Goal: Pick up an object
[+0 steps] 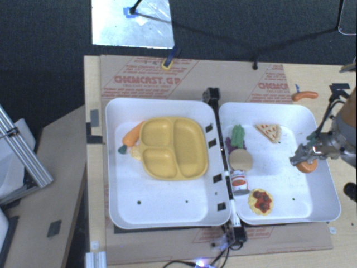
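Note:
My gripper [302, 157] reaches in from the right and hangs over the right edge of the right bin [279, 211]. A small orange object [307, 166] lies right under its tip, partly covered by it; whether they touch I cannot tell. Other pieces in this bin are a triangular waffle-like wedge [269, 131], a green vegetable [238, 136], a round beige bun [241, 159], a small can with a red label [239, 182] and a little round pizza [261, 201].
The left bin [120, 205] holds a yellow divided plate [172, 148] with a toy carrot [131, 134] at its left edge. An orange sausage [304, 95] lies on the cardboard behind the right bin. A black-clipped divider [219, 155] separates the bins.

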`<state>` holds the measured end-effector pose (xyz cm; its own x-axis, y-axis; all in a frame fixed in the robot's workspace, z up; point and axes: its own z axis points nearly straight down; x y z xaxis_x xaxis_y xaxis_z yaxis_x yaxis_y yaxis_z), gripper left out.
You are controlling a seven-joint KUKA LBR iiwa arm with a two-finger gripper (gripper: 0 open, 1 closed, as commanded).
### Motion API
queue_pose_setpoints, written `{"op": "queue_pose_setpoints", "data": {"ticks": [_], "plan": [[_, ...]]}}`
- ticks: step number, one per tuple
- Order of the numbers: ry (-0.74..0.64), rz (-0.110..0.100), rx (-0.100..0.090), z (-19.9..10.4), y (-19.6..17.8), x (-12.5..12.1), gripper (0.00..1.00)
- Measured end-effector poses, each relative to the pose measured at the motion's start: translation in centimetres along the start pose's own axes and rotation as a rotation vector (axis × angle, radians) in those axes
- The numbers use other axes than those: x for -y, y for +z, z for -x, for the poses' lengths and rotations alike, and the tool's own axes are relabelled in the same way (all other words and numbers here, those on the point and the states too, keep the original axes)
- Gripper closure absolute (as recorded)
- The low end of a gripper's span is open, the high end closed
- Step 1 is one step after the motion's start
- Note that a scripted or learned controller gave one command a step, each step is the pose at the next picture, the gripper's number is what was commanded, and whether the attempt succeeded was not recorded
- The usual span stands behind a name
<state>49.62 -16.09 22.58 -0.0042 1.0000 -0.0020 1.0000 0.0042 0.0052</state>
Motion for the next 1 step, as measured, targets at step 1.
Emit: {"op": "queue_pose_setpoints", "data": {"ticks": [1], "plan": [[-0.005, -0.001, -0.003, -4.16, -0.69, -2.23, 1.00]]}}
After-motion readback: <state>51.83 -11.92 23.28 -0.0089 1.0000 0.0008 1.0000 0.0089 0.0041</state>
